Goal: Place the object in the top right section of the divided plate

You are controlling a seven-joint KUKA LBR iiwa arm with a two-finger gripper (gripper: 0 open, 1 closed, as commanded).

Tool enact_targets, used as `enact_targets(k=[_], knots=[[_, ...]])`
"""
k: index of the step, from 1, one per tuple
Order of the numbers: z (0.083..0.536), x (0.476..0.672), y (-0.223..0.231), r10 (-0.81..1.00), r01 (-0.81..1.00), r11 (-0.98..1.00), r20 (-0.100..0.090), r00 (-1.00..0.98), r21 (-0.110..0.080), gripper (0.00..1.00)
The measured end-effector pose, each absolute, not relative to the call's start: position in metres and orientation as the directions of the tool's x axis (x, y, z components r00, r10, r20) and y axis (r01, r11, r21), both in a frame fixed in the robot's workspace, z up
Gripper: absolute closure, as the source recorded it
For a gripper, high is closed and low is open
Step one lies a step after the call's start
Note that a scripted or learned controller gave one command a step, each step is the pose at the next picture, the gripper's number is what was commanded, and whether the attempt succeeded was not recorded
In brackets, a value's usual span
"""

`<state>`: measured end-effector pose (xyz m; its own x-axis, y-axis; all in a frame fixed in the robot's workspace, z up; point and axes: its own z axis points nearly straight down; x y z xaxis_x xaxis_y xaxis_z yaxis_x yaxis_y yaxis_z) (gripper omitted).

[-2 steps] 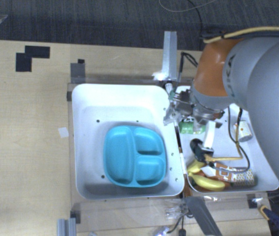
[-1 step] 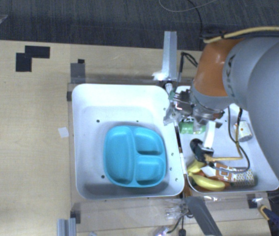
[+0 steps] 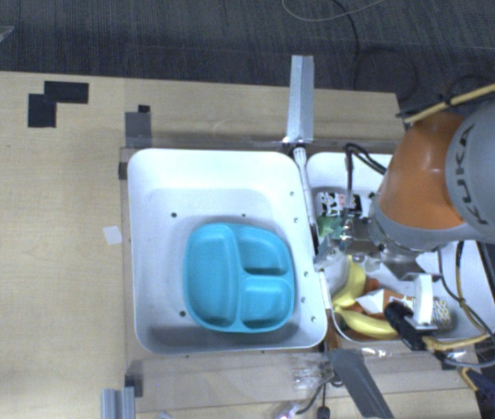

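Hovering low right of plate (image 3: pixel 240 277), over bananas (image 3: pixel 362 314) in right bin (image 3: pixel 488 302), likely seeking grasp. End effector (image 3: pixel 345 241) state: cannot tell. Plate lying left, sections bare.

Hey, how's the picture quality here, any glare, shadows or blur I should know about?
Camera view: even, soft lighting; the blue divided plate is sharp and casts a faint shadow on the left white bin; the arm looms large and slightly soft; the bananas beneath it sit in its shade, partly hidden.
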<state>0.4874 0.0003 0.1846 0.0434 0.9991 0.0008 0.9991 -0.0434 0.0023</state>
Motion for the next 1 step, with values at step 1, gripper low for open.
enact_targets(k=[1], knots=[[0.1952, 0.4891, 0.0008, 0.999, 0.999, -0.042, 0.001, 0.042, 0.006, 1.00]])
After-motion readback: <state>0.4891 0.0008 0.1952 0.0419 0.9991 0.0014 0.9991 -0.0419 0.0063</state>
